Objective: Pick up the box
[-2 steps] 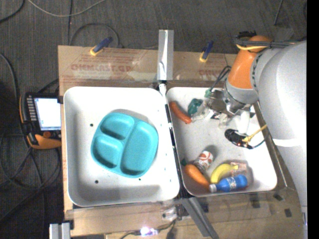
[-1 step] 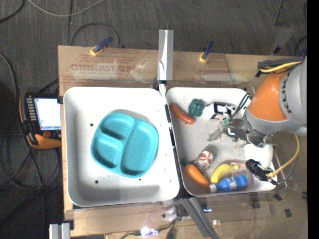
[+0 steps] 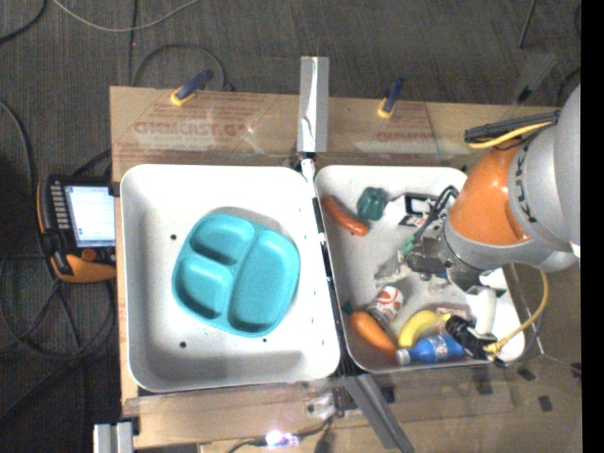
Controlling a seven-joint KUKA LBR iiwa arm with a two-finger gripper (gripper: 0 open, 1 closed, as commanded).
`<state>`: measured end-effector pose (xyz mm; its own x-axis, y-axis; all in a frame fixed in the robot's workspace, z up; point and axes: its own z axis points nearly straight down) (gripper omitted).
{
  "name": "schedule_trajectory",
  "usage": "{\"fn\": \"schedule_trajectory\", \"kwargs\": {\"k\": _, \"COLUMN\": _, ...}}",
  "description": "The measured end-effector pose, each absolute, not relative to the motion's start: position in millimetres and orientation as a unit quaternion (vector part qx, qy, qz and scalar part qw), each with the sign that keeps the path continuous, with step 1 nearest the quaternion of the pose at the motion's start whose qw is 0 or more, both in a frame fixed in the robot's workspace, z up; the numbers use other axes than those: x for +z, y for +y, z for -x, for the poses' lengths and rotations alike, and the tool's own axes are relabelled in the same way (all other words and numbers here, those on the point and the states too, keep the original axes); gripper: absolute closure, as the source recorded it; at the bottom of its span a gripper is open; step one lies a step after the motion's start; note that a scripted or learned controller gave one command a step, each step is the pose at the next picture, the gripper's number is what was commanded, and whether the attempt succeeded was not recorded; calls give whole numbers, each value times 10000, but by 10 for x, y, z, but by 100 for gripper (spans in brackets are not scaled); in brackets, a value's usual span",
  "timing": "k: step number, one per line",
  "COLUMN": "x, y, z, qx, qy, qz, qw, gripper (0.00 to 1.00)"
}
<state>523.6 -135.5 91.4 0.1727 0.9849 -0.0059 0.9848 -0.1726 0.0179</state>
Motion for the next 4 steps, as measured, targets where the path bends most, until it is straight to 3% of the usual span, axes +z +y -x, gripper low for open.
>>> {"fn": "schedule_trajectory", "kwargs": {"k": 1, "x": 913, "y": -1355, "z": -5236, "qx": 41, "qy": 6428, "qz": -7660, "qw": 84, "gripper": 0}}
{"fn": "schedule_trajectory", "kwargs": {"k": 2, "x": 912, "y": -2006, "z": -5159, "qx": 45, "qy": 6661, "qz": -7458, "qw": 65, "gripper": 0}}
{"fn": "schedule_trajectory", "kwargs": {"k": 3, "x": 1032, "y": -1499, "z": -5192, "qx": -7, "qy": 6634, "qz": -7483, "qw": -12, "gripper": 0}}
{"fn": "schedule_trajectory", "kwargs": {"k": 4, "x": 1110, "y": -1495, "z": -5190, "qx": -9, "qy": 6634, "qz": -7483, "qw": -28, "gripper": 100}}
